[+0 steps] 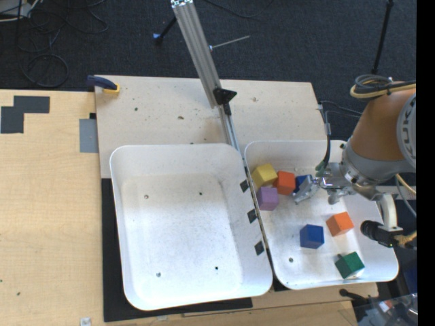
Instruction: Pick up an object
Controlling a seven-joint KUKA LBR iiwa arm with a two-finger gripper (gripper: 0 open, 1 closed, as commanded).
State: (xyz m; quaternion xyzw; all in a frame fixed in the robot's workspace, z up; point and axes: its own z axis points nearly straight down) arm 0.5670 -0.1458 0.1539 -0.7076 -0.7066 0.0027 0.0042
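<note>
The right bin [293, 262] holds several cubes. A yellow cube [265, 175], a red-orange cube [286, 181] and a purple cube [268, 197] cluster at its upper left. Lower down lie a blue cube [312, 236], an orange cube [340, 223] and a green cube [349, 264]. My gripper [306, 189] is low in this bin, just right of the red-orange cube. A small blue piece [302, 180] shows at its tip, touching or close beside that cube. Whether anything is gripped is unclear.
The left bin [183, 229] sits beside the right one, with black clips [250, 214] along the shared wall. A slanted metal rail [200, 53] rises behind the bins. The arm's orange band [380, 124] hangs over the right bin's right side.
</note>
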